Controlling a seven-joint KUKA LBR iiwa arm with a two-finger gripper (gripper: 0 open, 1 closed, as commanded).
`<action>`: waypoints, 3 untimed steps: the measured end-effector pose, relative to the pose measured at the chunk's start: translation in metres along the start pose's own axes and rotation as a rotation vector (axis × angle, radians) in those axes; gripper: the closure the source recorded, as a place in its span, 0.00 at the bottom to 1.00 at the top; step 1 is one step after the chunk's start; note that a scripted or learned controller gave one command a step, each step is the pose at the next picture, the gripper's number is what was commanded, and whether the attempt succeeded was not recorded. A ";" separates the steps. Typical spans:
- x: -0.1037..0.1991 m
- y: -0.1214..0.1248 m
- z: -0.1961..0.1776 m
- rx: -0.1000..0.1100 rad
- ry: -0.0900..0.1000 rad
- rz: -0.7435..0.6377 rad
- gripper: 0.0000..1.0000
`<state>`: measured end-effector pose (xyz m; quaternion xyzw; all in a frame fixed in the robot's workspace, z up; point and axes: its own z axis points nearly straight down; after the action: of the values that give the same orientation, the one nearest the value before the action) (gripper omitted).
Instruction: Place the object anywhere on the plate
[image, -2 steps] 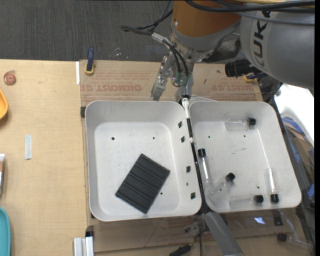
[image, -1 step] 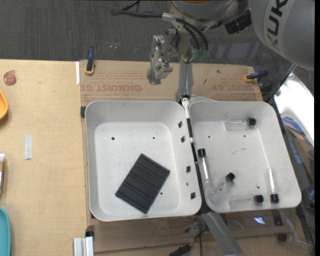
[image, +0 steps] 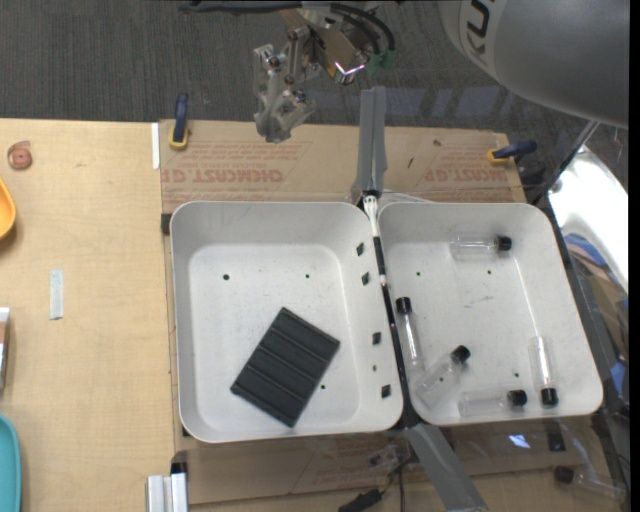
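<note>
1. Clear tubes (image: 474, 246) with black caps are lying in the right bin (image: 560, 300). One of them is likely going to be the object to move. They are lying apart from each other, some near the front wall and one near the back.
2. The dark plate (image: 287, 365) with ridges is lying flat and turned at a slant in the left bin (image: 200, 300). Nothing is sitting on it.
3. The gripper (image: 275, 125) is hanging high behind both bins, over the brown cardboard (image: 230, 165) on the bench (image: 80, 200). I cannot tell if it is gripping anything.
4. I am thinking the job is only starting, because the picking-up step is not looking done yet.
5. Next, the gripper is going to need to travel over to the right bin, come down on one tube, and squeeze it across its thin side. The tubes are round and could be rolling away.
</note>
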<state>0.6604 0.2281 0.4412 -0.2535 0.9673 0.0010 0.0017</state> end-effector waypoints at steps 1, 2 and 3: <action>-0.001 -0.003 -0.009 -0.001 -0.004 0.008 1.00; -0.002 -0.005 -0.019 -0.002 -0.009 0.014 1.00; -0.002 -0.007 -0.028 -0.002 -0.014 0.020 1.00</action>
<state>0.6660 0.2229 0.4691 -0.2437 0.9698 0.0040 0.0083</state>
